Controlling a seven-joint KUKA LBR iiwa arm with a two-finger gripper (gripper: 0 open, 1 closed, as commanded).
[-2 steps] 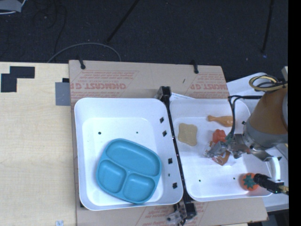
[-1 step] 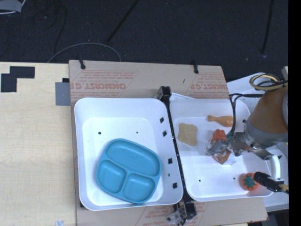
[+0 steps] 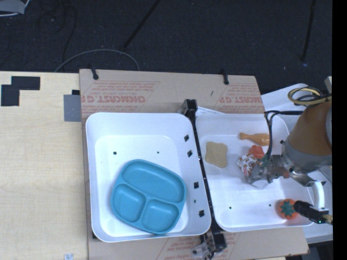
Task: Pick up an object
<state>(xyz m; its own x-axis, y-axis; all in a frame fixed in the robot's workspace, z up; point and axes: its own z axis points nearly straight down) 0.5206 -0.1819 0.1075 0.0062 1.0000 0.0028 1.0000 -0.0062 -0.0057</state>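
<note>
The gripper (image 3: 259,173) touches a red-and-white packet (image 3: 249,162); its grip state I cannot tell. The cardboard (image 3: 162,93) reads "CHEMCAST GP".

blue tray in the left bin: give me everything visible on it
The blue tray is a light-blue divided plate, apparently matte plastic, with rounded corners and a raised rim. It has three compartments: one long one along its upper side and two smaller ones below. All look bare. It lies flat, right side up, rotated at a slant, on the floor of the left bin, toward the bin's near edge. Nothing else touches it; the claw is over in the right bin.
</note>
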